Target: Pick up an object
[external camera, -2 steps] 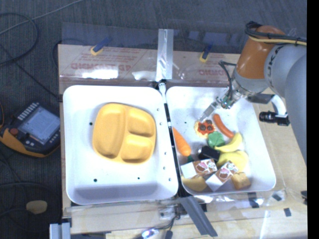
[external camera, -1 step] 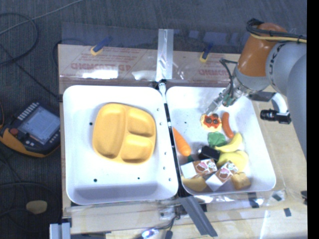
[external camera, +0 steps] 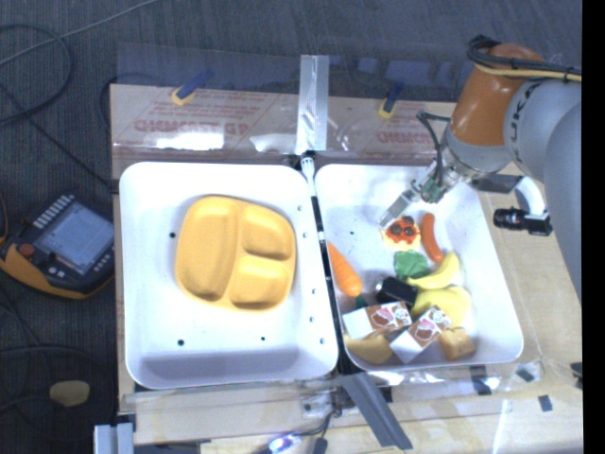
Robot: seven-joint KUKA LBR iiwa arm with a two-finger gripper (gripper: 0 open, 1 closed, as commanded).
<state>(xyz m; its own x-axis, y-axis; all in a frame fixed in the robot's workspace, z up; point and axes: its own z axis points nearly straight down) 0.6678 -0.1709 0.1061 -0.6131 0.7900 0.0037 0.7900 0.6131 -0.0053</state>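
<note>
The grey arm with its orange band [external camera: 496, 97] leans in over the far right corner of the tabletop [external camera: 142, 112], reaching down into the right-hand shallow white bin [external camera: 501, 282]. Beside it, the left-hand shallow white bin [external camera: 142, 253] carries a yellow plastic tray with three compartments [external camera: 234, 252], lying near the bin's middle.

In the right bin the toy food crowds the near edge and the near right corner. A yellow plastic banana [external camera: 437, 274] curves above a pale yellow fruit [external camera: 444, 301]. An orange plastic carrot [external camera: 344, 270] lies slanted against the left wall. Two small white-and-brown cartons [external camera: 380, 320] sit at the near edge, with a tan bread-like piece [external camera: 456, 344] just beside them. A red plastic sausage [external camera: 430, 236] lies near a green leafy piece [external camera: 409, 264] and a small orange-and-black toy [external camera: 403, 230].

The pincer [external camera: 408, 202] hangs just above that orange-and-black toy, towards the bin's far side; its fingers are too small and blurred to judge, and nothing can be seen between them.
</note>
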